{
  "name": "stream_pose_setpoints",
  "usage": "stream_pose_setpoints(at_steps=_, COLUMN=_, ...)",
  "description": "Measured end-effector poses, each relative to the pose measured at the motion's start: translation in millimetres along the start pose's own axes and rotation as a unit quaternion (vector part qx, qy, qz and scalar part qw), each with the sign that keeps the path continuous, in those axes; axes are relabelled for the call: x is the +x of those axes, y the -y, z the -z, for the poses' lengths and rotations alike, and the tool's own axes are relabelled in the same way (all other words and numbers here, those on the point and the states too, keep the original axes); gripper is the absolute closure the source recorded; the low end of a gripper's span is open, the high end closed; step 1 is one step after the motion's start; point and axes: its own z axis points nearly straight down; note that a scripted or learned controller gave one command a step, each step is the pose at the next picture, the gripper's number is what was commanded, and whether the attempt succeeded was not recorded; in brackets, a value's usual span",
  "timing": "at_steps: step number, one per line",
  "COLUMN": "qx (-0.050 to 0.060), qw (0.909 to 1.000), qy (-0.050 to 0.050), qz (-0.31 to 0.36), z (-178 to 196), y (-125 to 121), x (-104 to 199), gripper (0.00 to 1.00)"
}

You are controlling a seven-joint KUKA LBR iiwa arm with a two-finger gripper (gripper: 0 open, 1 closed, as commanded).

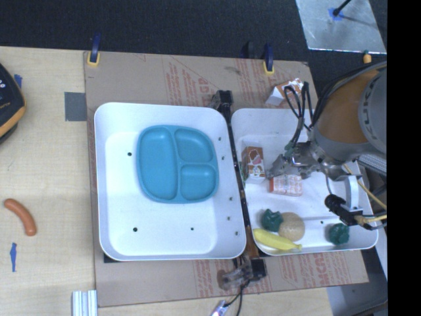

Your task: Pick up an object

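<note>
We look down on a pale wooden bench [46, 170] with a sheet of brown cardboard [164, 78] clamped over it; faint red lettering runs across the cardboard, too small for us to read. On the cardboard sit two white bins. The left bin [118, 236] holds a blue divided plate [177, 163]. Right of that plate, the right bin [263, 120] holds a small brown packet [253, 162] and a red-and-white packet [287, 186], whose printing we cannot make out. Further right and lower lie a dark green item [271, 218], a tan round item [291, 228], a yellow banana [276, 241] and another green piece [339, 233]. The gripper [293, 160] hangs just above the red-and-white packet; we cannot tell its grip. Far left of the plate, an orange sausage [21, 216] lies on the bench.
</note>
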Motion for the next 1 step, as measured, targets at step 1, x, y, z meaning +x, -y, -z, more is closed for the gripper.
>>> stream_pose_setpoints(at_steps=1, qx=-0.002, qw=1.0, qy=-0.002, qz=-0.002, z=91.1, y=-21.2, x=80.8, gripper=1.0)
